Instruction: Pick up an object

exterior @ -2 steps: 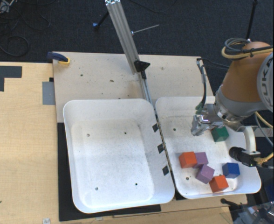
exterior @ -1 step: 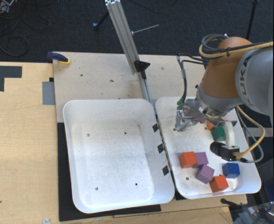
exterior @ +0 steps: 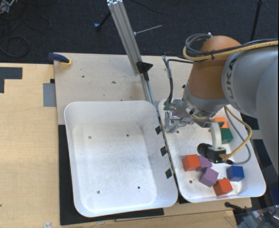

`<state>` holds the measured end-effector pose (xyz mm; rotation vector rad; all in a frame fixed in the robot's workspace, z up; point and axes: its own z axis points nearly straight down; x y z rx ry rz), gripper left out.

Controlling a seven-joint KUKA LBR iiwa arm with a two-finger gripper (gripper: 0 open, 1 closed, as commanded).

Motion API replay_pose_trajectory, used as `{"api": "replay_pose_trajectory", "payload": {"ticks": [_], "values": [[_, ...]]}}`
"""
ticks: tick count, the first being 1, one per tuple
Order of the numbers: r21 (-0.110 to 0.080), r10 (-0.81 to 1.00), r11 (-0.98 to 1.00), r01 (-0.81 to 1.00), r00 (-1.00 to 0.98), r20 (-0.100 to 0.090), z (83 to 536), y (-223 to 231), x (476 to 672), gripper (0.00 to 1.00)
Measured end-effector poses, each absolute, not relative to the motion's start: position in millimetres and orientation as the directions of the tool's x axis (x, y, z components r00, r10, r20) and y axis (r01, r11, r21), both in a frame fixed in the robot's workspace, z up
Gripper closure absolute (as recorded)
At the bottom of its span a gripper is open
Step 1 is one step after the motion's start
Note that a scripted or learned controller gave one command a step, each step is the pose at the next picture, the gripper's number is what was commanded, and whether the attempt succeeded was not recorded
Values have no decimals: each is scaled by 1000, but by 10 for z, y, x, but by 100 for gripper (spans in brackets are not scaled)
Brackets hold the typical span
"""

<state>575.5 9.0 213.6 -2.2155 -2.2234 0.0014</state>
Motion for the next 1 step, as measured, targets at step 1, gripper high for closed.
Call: {"api": "replay_pose_trajectory", "payload": {"ticks": [1], "values": [[-1,1000,4,1000,-4,0,2276,589,5880,100]]}}
